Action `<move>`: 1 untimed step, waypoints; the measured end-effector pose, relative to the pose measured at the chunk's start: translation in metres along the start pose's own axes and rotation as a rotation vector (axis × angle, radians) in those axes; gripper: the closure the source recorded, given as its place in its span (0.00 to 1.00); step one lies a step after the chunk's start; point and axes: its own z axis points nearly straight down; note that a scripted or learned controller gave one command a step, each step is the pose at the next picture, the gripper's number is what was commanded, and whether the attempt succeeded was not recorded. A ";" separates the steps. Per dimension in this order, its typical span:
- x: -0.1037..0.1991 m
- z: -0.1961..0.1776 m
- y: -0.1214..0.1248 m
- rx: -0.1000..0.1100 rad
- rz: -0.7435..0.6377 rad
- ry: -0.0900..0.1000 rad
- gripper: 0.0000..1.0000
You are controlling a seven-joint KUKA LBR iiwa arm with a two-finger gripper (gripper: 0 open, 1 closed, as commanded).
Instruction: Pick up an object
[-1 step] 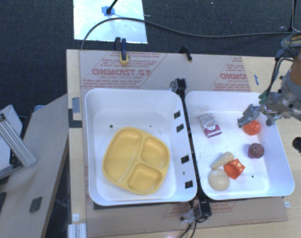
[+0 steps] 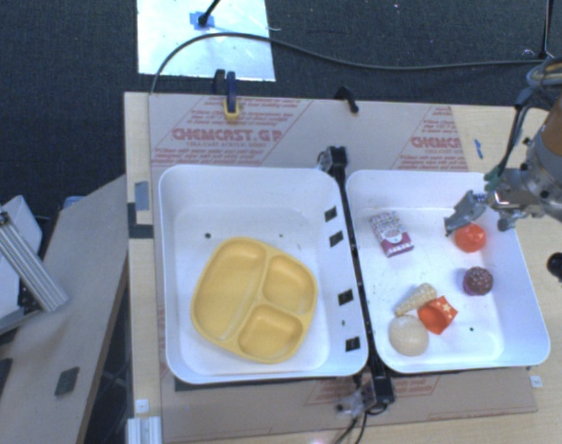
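Note:
In the right bin (image 2: 531,340) lie several small items. An orange-red ball (image 2: 470,239) sits near the far right, with a dark maroon ball (image 2: 478,280) just in front of it. A red and white packet (image 2: 390,232) lies nearer the bin's left wall. At the front are a pale yellow wedge (image 2: 416,299), a red block (image 2: 437,314) and a cream round piece (image 2: 409,335). My gripper (image 2: 484,214) hangs just behind and above the orange-red ball, its fingers open and spread to either side, with nothing between them.
The left bin (image 2: 179,248) holds a yellow divided tray (image 2: 253,299). A black clip strip (image 2: 350,276) runs along the shared wall between the bins. A cable (image 2: 401,63) crosses the floor behind the bench, and an aluminium bar (image 2: 22,257) stands at the left.

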 end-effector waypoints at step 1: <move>0.008 0.049 0.007 0.003 0.001 0.001 0.00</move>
